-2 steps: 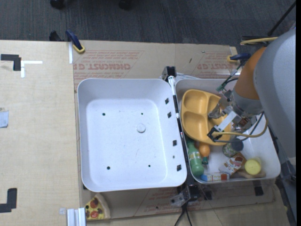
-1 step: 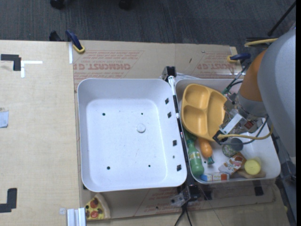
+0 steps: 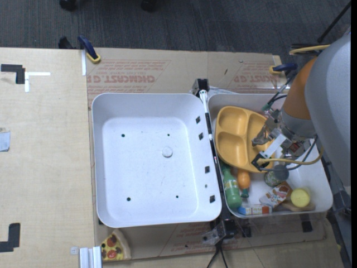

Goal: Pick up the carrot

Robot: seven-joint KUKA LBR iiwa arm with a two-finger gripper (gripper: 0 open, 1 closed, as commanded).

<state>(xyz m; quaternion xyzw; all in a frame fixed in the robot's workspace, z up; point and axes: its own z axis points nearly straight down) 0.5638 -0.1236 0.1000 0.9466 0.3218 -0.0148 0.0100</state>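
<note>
Just carrot below-left of gripper

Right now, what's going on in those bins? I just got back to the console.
The KUKA arm reaches in from the right over the right bin, its gripper low at the edge of the yellow divided tray. The carrot lies just below the tray beside a green bottle, apart from the gripper, so it is not picked up yet. A yellow ball and some packets sit nearby. The left bin isn't involved.
</note>
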